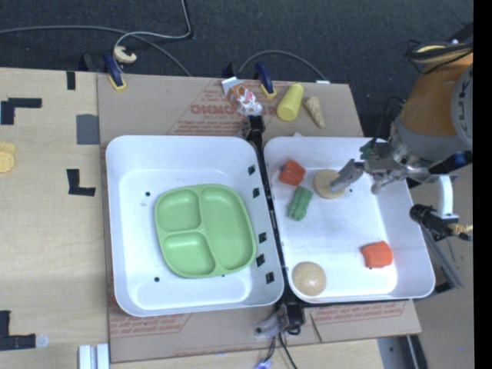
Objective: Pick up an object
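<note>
The left bin (pixel 123 167) carries a green divided plate (pixel 204 230) near its middle. The right bin (pixel 400 283) carries five loose things: an orange-red block (pixel 291 172) near the far left corner, a green pickle-shaped piece (pixel 300 204) just below it, a tan round disc (pixel 330 184) toward the far edge, an orange cube (pixel 377 255) near the right wall, and a beige bun-like ball (pixel 309 277) at the near edge. Behind the bins, on the cardboard sheet (pixel 192 110), lie a yellow cylinder (pixel 290 102), a tan cone (pixel 315 111) just beside it, and a small printed packet (pixel 241 94).

The gripper (pixel 344 177) hangs over the far part of the right bin, its dark tip touching or just over the right edge of the tan disc. Whether the jaws are spread or pressed together cannot be told at this angle, and nothing visibly sits between them. The orange-red block and green piece lie to the left of the tip, apart from it; the cube and ball are well apart, nearer the front.

The arm (pixel 438 106) enters over the bin's far right corner, its orange band above the wrist, and slants down leftward.
</note>
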Robot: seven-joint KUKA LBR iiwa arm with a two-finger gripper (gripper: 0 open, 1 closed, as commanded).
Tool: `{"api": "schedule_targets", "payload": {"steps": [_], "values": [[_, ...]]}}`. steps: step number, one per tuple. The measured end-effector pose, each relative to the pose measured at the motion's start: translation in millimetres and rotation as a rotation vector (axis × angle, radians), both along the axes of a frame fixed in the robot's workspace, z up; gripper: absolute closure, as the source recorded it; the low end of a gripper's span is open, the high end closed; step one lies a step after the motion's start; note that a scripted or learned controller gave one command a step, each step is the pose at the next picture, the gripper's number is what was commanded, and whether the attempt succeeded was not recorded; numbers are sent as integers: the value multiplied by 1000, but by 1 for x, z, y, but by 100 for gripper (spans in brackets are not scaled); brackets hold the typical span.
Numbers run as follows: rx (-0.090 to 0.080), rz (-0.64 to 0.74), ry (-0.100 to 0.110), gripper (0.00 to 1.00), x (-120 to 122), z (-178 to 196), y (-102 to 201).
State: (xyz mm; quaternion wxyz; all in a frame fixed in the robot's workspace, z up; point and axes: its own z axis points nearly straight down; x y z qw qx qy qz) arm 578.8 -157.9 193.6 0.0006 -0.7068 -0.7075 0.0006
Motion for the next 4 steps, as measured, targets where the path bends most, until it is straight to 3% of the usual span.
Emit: {"api": "schedule_targets", "payload": {"steps": [1, 2, 3, 4], "values": [[1, 1, -1, 0, 21, -104, 44], [-3, 0, -6, 0, 12, -107, 60], [-4, 0, -6, 100, 12, -98, 60], [1, 2, -2, 100, 23, -9, 145]]}}
